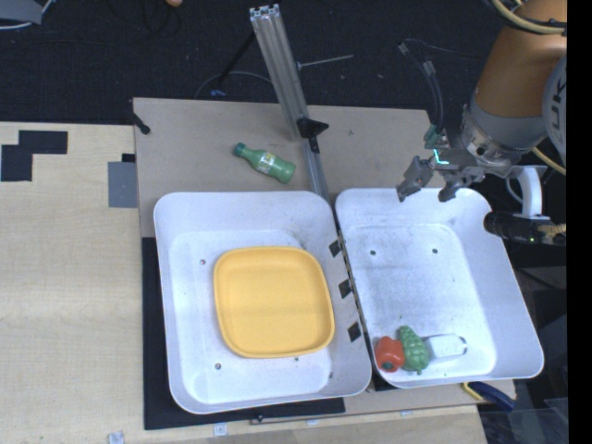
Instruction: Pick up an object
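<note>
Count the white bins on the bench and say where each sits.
2. The left bin holds a yellow plate; the right bin sits beside it, below the gripper, with small toys at its near edge.

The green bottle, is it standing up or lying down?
Lying down. The green bottle rests on its side on the bench, behind the left bin.

The arm (518,72) is a thick rounded body whose big bulging shell is orange with a soft sheen, sitting above a grey metal wrist ring. A yellow cable (504,3) loops beside the top of the orange shell, and a thin dark cable runs down just left of it. Below the grey ring hangs a dark gripper (433,185) with short black pieces and a small teal glowing spot on its body. To the right of the ring there is a white curved part, and a black cylinder with yellowish wires.
</note>
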`<state>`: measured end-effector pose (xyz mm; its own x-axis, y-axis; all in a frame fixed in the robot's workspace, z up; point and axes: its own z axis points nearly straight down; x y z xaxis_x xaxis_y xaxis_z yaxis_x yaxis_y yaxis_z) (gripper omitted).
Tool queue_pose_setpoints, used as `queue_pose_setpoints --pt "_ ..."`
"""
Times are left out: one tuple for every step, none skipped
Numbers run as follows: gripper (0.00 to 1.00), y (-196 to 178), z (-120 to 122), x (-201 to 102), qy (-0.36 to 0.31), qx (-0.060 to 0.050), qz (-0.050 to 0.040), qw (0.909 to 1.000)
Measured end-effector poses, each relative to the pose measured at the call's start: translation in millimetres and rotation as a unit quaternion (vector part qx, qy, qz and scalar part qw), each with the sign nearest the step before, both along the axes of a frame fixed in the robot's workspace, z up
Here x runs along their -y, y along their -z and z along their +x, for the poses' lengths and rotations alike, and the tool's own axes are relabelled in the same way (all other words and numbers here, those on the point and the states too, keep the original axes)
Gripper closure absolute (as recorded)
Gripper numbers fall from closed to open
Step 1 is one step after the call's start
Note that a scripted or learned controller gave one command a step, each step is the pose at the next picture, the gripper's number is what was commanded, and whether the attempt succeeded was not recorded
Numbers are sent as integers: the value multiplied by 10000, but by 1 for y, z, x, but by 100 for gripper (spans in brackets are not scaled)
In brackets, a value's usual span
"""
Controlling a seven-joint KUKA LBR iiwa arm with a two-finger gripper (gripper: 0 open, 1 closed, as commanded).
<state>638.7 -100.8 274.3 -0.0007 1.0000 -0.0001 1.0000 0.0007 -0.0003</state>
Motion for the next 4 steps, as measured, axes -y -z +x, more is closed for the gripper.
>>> queue_pose_setpoints --pt "0 0 0 0 0 0 0 10000" --pt "0 53 9 -1 -3 -24 2 10000" --pt "0 115 3 -4 -2 -29 3 10000" --pt "0 159 -2 0 1 -20 2 10000"
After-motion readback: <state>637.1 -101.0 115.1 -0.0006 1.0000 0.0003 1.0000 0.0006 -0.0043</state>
